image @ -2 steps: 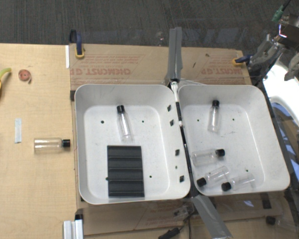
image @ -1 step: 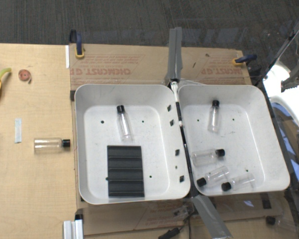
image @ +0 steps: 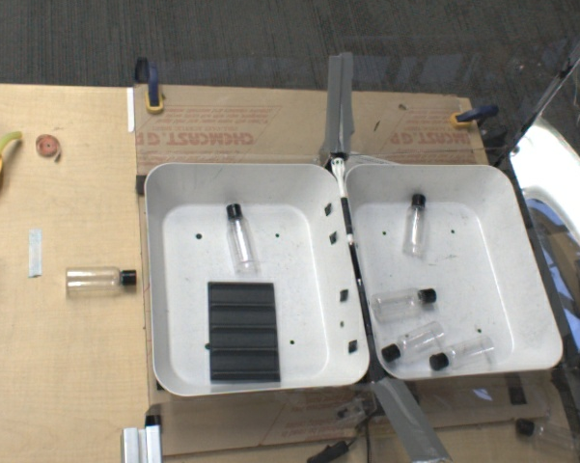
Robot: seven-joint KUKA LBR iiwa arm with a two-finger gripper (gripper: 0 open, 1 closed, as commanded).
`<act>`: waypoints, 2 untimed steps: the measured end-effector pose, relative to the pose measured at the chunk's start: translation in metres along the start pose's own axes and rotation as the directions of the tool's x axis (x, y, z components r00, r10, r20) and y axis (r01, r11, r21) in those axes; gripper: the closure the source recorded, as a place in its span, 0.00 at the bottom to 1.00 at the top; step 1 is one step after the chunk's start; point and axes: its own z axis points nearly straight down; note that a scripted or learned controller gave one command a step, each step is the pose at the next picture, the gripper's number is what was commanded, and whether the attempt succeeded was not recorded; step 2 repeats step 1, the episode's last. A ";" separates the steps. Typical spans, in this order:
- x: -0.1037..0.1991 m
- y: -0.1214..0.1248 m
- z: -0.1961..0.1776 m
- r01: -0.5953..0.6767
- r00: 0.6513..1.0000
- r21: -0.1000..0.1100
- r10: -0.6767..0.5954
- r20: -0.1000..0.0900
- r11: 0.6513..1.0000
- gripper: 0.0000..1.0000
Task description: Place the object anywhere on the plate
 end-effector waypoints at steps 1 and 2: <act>0.061 0.011 0.000 -0.172 0.985 0.000 0.172 0.000 0.985 0.00; 0.061 0.011 0.000 -0.172 0.985 0.000 0.172 0.000 0.985 0.00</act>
